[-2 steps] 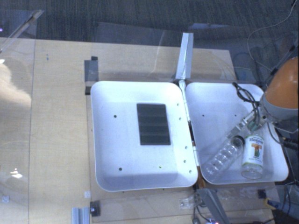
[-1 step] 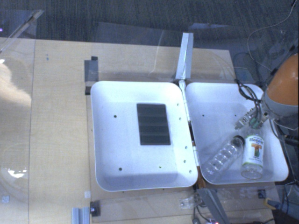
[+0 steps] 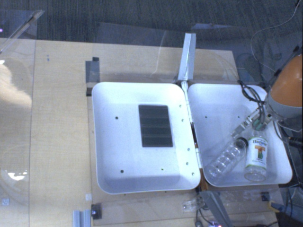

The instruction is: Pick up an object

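The right bin (image 3: 213,98) holds two bottles. A clear plastic bottle (image 3: 226,158) with a dark cap lies on its side near the front, pointing up and to the right. Right beside it is a bottle with a white label (image 3: 256,158). My gripper (image 3: 251,122) hangs low over the right bin's right half, just above the clear bottle's cap end and the labelled bottle's top. I see nothing held in it. In the middle of the left bin (image 3: 109,108) lies a dark flat rectangular block (image 3: 155,126).
The arm's orange band (image 3: 289,84) and black cables (image 3: 251,92) hang over the right bin's far right corner. A metal post (image 3: 187,56) stands behind the seam between the bins. A clear sheet (image 3: 19,126) covers the bench at the left.
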`<state>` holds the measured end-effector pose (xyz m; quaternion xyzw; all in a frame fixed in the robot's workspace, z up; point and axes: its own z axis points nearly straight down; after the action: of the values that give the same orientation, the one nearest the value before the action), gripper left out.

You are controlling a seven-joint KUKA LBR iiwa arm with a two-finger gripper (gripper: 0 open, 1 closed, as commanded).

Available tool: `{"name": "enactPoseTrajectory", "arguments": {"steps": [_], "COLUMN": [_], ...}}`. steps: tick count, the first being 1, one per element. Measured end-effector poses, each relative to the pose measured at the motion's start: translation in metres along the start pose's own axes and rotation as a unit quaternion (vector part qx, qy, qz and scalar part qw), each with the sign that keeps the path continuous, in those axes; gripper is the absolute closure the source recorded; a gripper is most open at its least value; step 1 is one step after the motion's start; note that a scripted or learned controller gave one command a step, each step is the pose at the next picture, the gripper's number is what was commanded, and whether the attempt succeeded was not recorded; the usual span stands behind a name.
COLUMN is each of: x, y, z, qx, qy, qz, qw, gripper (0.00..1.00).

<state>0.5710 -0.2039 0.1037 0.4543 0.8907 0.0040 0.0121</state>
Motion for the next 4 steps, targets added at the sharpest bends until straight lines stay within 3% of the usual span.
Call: {"name": "enactPoseTrajectory", "arguments": {"steps": [1, 2, 3, 4], "x": [0.008, 0.013, 0.057, 0.054], "y": [-0.012, -0.020, -0.027, -0.024], "z": [0.013, -0.019, 0.011, -0.002], "qx": [0.003, 0.003, 0.003, -0.001], "qy": [0.003, 0.003, 0.003, -0.002], "qz": [-0.014, 0.007, -0.011, -0.011], "qw": [0.9999, 1.0000, 0.9999, 0.9999], "gripper": [0.00, 0.00, 0.00, 1.00]}}
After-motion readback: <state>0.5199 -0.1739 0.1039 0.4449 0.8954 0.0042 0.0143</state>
